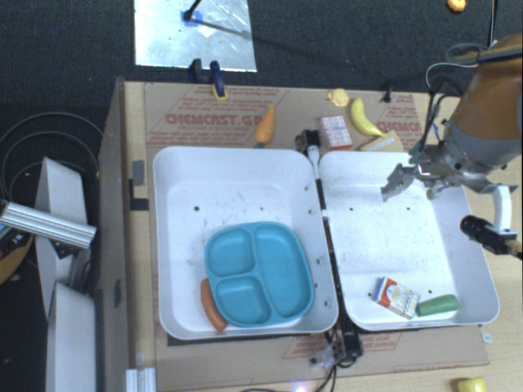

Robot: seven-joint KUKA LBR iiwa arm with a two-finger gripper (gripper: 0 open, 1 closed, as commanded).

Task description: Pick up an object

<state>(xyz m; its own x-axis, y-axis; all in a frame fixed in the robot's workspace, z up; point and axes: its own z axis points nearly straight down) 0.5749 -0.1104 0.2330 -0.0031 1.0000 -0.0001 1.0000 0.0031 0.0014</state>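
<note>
In the right white bin, near its front edge, a small red-and-white printed carton lies flat, just beside a green rounded cylinder. Farther back, the grey two-finger gripper hangs over the bin's rear half; I cannot tell how its jaws stand.

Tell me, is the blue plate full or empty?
Empty. The blue plate lies flat in the left bin, and all three of its sections show bare blue.
</note>
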